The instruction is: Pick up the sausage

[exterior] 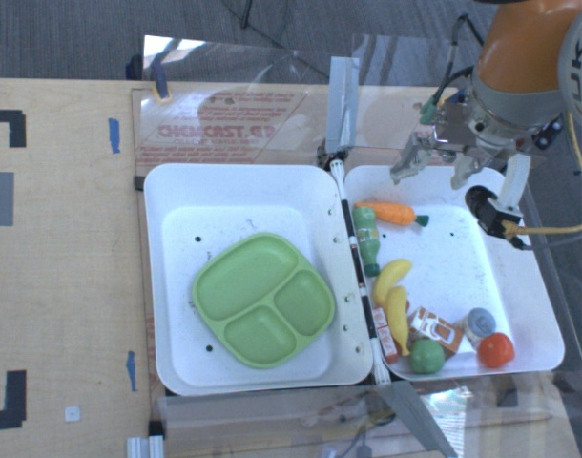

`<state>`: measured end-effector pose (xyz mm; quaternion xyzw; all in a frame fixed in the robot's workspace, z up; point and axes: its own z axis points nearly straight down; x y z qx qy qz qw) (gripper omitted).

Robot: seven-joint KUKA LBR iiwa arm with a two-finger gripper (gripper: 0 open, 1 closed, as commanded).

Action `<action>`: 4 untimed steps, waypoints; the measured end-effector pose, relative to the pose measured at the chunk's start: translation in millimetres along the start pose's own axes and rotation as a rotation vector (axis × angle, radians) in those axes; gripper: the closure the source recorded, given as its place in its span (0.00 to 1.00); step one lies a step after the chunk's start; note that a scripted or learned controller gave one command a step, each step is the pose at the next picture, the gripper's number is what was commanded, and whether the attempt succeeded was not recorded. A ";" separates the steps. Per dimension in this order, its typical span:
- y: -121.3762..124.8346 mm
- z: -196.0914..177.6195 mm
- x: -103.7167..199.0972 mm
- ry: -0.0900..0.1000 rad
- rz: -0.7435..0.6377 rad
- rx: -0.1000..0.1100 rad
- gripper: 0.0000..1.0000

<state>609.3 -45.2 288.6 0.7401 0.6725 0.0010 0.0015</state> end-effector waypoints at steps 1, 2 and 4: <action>1.0 -10.3 0.6 0.000 -0.001 -0.004 1.00; 0.9 -10.3 0.5 0.000 -0.001 -0.003 0.00; -34.1 -31.1 -88.0 0.000 -0.028 0.004 0.00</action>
